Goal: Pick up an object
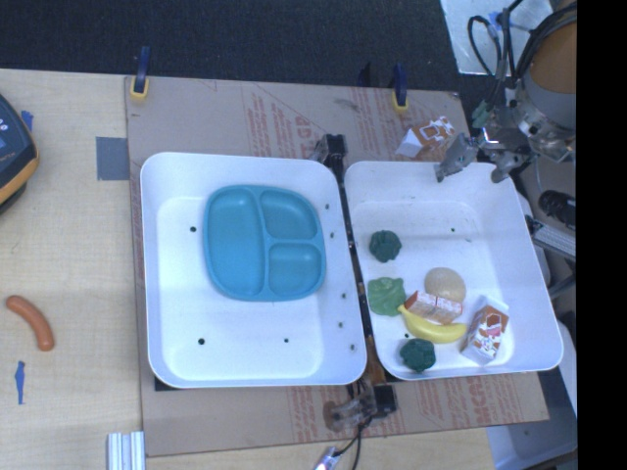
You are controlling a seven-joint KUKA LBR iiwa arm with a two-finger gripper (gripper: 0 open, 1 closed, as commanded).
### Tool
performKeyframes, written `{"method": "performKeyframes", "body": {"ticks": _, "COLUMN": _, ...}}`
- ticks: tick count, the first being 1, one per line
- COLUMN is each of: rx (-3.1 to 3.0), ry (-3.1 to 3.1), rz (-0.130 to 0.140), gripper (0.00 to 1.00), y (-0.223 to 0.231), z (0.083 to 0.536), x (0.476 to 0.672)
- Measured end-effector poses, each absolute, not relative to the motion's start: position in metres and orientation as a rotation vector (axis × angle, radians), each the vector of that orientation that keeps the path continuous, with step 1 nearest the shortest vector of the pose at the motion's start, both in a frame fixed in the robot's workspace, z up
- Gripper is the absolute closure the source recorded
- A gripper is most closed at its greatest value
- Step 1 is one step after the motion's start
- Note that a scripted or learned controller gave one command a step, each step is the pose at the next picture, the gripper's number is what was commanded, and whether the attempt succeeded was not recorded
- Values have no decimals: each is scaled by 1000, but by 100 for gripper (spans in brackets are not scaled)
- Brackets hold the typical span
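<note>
My gripper (478, 163) hangs over the far right rim of the right bin (431, 209), its two fingers spread apart and open with nothing between them. Lower in that bin lie a dark green broccoli piece (385, 246), a light green leafy piece (386, 295), a pale round bun-like item (445, 284), a sandwich wedge (434, 307), a yellow banana (434, 330), another dark green broccoli piece (418, 355) and a small carton (487, 335). All of these sit well below the gripper in the view.
The left bin (171, 311) holds a blue divided plate (264, 242). A small carton (427, 138) lies outside the right bin's far edge. On the bench at the left lie a sausage (31, 322) and a dark device (14, 147).
</note>
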State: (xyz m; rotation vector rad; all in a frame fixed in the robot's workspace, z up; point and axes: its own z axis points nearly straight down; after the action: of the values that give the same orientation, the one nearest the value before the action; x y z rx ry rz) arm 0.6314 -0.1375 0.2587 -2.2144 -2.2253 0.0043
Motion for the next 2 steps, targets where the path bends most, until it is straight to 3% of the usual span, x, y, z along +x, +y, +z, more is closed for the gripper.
{"method": "performKeyframes", "body": {"ticks": 1, "rx": -2214, "ry": -2224, "rz": 7, "gripper": 0, "y": -121, "z": 141, "x": 548}}
{"method": "performKeyframes", "body": {"ticks": 2, "rx": -2215, "ry": -2227, "rz": 2, "gripper": 0, "y": -129, "z": 99, "x": 495}}
